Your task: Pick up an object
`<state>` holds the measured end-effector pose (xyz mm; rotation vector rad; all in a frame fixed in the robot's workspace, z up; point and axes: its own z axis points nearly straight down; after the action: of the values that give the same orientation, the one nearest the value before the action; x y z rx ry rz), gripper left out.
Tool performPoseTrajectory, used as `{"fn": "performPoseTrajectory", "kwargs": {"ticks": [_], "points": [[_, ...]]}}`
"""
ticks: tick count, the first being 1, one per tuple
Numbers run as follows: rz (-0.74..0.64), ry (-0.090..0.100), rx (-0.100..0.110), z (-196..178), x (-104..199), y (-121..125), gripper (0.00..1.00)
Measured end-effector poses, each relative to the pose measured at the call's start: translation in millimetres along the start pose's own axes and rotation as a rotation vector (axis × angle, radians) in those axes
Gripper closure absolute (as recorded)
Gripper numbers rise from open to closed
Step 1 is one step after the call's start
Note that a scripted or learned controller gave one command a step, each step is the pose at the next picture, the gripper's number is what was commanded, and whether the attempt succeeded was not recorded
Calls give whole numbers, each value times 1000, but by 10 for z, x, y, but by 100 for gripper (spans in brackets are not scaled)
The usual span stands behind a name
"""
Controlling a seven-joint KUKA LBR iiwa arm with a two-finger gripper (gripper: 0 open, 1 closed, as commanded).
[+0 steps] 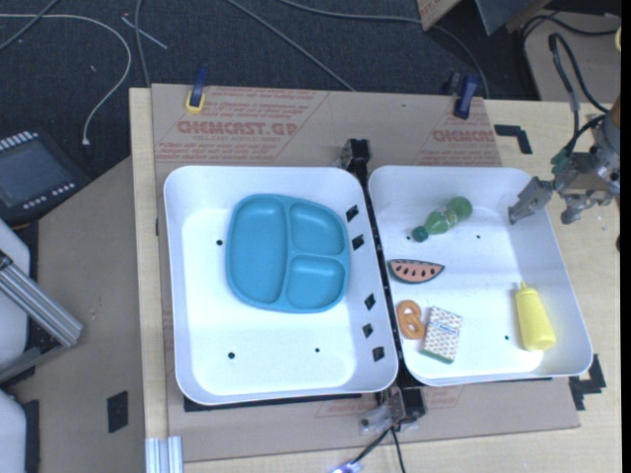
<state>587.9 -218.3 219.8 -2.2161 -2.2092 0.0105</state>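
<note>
End effector (550, 203) was seen spread open, nothing gripped, over right bin (493, 190) far edge. Green bottle (443, 218) lay just left; yellow bottle (533, 317) nearer cam.

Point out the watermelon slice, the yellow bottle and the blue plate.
watermelon slice (415, 270), camera view, middle of the red flesh
yellow bottle (533, 320), camera view, middle of the body
blue plate (252, 254), camera view, large left compartment
</note>
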Motion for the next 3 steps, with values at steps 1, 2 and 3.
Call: {"fn": "performPoseTrajectory", "kwargs": {"ticks": [1,2,3], "points": [[-4,-4,-13,-77,6,30,0],[-5,-2,-9,405,65,111,0],[-3,-2,-8,855,94,45,0]]}}
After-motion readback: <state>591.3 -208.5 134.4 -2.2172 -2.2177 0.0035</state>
